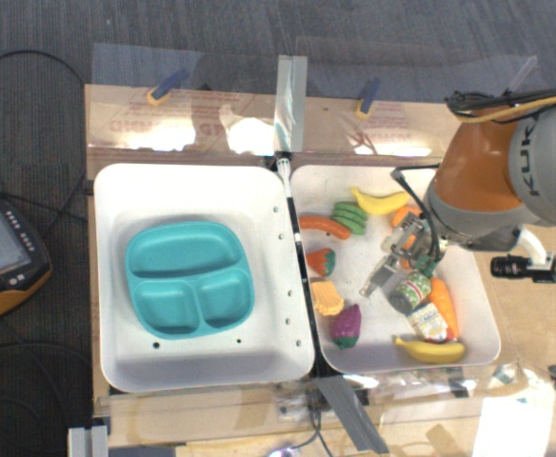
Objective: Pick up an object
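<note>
Orange-banded arm [492, 174] lowers its fingers [389, 272] into the right bin [483, 350]; can [411, 291] sits just beside them, fingers apparently spread, gripping nothing.

A robotics lab or test station is shown. Two white bins [107, 284] are set side by side on a plywood bench [116, 112] over grey carpet [259, 12]. Clear sheets are taped along the bench's back edge, cables [11, 74] are trailed across the floor, and a handheld control unit [2, 255] is laid at the left.
</note>
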